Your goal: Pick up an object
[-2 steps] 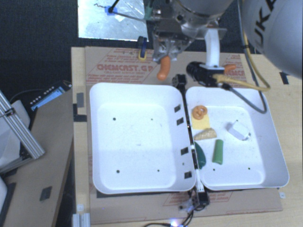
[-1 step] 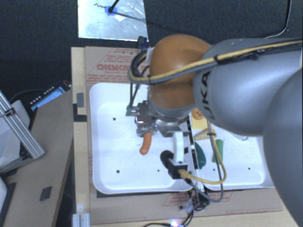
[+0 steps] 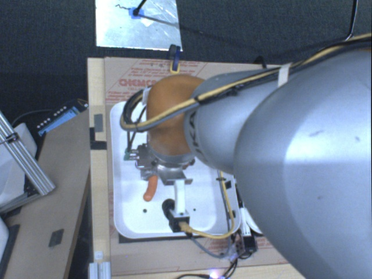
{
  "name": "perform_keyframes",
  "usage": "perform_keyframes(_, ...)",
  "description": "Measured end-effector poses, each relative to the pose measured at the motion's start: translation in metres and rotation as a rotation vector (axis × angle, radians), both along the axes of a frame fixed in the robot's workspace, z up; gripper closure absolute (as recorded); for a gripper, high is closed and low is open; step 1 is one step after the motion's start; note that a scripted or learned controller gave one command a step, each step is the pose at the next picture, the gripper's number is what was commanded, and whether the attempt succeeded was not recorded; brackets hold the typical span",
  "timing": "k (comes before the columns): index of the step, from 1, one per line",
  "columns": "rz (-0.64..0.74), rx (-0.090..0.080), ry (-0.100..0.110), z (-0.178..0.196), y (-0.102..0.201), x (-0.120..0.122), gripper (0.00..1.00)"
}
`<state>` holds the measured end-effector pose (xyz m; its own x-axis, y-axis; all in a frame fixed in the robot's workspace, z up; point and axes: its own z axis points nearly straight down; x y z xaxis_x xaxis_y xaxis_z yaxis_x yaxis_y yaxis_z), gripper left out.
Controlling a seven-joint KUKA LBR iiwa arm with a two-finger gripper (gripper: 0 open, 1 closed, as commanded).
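Observation:
A small orange, carrot-shaped object [image 3: 151, 189] lies in the left white bin [image 3: 125, 217], near its middle. My gripper [image 3: 153, 175] hangs straight above the object's upper end, low over the bin floor. The wrist with its orange band hides the tips and the top of the object. I cannot make out whether the gripper touches the object.
The big grey arm covers the right half of the view, including the right bin. A brown cardboard sheet [image 3: 151, 74] lies under the bins. A shiny foil sheet [image 3: 136, 16] lies behind them, and an aluminium rail [image 3: 23, 156] stands at the left.

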<state>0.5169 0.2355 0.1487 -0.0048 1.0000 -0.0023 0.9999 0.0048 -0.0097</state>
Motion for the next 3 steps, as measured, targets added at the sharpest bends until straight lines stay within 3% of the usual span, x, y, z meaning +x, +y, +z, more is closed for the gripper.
perform_keyframes(1,0.001,0.008,-0.019,0.117,0.0,-0.026,1.0)
perform_keyframes(2,-0.002,0.005,-0.012,0.121,-0.001,-0.026,1.0)
perform_keyframes(3,-0.001,0.01,-0.028,0.264,-0.001,0.012,1.0)
